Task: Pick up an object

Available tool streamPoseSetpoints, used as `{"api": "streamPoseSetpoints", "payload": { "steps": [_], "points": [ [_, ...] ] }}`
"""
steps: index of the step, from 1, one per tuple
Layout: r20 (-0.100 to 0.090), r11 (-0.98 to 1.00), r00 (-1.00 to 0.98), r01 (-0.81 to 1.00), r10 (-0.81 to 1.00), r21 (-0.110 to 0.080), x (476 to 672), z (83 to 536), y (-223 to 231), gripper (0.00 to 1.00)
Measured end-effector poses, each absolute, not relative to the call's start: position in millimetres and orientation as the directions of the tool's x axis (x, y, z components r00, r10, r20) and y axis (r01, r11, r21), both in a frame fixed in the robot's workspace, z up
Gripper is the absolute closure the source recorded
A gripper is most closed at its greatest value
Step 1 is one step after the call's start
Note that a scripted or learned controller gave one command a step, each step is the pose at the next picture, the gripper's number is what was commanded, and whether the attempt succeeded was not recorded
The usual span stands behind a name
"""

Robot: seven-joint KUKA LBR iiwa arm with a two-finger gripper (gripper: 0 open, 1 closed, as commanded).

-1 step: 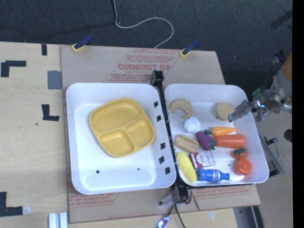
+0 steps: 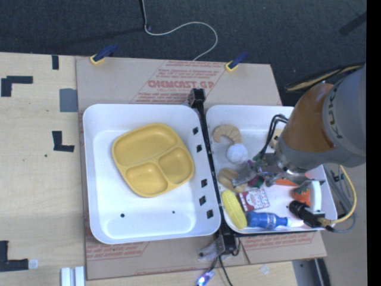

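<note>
One bottle (image 2: 266, 220) is laid lengthwise, cap rightward; the gripper (image 2: 253, 177) is lowered leftward nearby, its grip state unclear.

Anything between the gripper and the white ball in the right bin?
Nothing visible. The gripper sits low in the right bin, just below the white ball, with bare bin floor between them. The croissant lies beyond the ball.

Left bin (image 2: 95, 159) w/ yellow divided plate (image 2: 153, 158) inside, tilted. Cardboard sheet (image 2: 178, 82) under both bins, clips (image 2: 103, 53) at top corners. White cable (image 2: 178, 28) on dark floor.
</note>
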State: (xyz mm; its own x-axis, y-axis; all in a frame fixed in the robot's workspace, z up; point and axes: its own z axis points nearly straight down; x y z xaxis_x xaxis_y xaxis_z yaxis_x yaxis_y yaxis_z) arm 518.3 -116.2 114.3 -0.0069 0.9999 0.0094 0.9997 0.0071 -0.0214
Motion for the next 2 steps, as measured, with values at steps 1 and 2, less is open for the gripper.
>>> {"api": "streamPoseSetpoints", "payload": {
  "steps": [1, 2],
  "points": [
    [0.004, 0.011, -0.011, 1.0, 1.0, -0.003, 502.6, 185, -27, 0.0],
    [0.0, 0.006, -0.006, 1.0, 1.0, 0.012, 498.4, 489, 48, 0.0]
  ]
}}
